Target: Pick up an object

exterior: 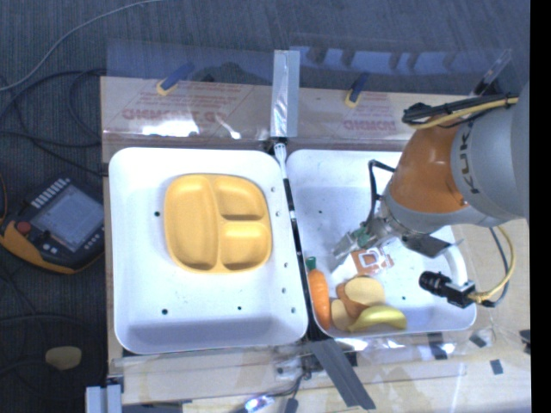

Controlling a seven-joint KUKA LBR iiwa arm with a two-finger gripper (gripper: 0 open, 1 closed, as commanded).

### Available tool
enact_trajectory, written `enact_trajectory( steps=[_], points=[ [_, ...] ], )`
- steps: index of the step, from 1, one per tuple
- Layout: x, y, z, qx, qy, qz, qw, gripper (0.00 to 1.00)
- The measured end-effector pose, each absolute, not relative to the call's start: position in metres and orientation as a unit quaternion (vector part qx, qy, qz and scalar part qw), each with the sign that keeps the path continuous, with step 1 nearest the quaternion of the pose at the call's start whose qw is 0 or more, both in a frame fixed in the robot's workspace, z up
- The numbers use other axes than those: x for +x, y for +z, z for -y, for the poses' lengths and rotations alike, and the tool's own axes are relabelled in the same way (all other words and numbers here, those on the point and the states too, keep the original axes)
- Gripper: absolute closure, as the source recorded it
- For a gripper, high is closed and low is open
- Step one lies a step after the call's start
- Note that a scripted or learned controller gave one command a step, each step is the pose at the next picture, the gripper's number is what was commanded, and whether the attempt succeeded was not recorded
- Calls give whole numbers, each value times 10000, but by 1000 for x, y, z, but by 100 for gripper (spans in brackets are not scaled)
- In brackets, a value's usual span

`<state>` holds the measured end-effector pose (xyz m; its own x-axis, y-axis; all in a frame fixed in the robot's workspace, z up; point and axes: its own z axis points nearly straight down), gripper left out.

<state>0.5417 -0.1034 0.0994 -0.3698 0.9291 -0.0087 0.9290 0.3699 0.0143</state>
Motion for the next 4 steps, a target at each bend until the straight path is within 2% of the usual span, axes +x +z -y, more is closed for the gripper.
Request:
enact_trajectory(
  steps=[1,2,3,4],
  points=[
    [566,183,78,7188,-16,-6952,-2,100],
    [561,91,124,8563,12,-5165,7,100],
    [603,90,128,8036,8,-5952,47,100],
    [644,150,126,7436,-23,-6686,12,100]
  ],
)
